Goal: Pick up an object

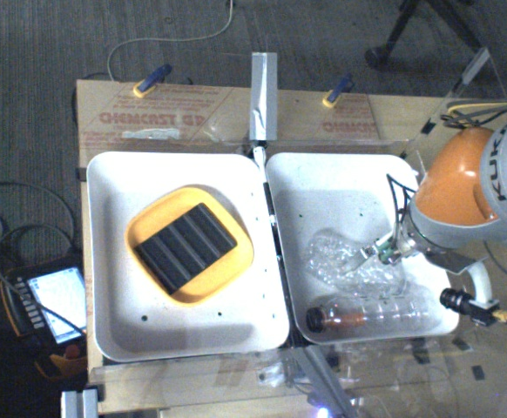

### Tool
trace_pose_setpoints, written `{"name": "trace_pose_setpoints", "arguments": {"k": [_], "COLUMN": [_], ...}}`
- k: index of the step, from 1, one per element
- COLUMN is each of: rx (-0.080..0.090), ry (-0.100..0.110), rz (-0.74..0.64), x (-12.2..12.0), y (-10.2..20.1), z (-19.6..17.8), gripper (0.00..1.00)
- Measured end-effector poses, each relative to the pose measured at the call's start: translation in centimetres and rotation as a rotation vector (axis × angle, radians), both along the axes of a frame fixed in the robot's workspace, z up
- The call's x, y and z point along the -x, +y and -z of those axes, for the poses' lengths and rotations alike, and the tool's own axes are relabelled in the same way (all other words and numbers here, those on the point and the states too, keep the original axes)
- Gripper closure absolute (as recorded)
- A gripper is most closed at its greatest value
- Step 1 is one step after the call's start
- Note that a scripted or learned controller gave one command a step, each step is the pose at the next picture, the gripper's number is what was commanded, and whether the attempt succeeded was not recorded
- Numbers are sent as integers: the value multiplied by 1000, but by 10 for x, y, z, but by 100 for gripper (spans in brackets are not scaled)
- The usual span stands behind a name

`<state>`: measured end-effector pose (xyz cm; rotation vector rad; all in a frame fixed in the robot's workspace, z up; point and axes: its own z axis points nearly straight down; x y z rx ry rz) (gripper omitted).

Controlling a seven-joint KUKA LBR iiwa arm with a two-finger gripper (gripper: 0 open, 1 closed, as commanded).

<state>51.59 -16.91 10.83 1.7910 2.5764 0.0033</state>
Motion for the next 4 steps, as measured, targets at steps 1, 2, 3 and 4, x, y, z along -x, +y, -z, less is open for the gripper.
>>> {"name": "trace_pose_setpoints", "arguments": {"k": [1, 2, 3, 4], "rx": [10, 1, 6, 3], "ry": [-19, 4, 15, 26], "rz": [9, 103, -12, -15], "x": [-54, -142, -151, -150], "y": [62, 65, 64, 66], "z": [12, 16, 16, 5], "gripper": [0, 0, 0, 100]}}
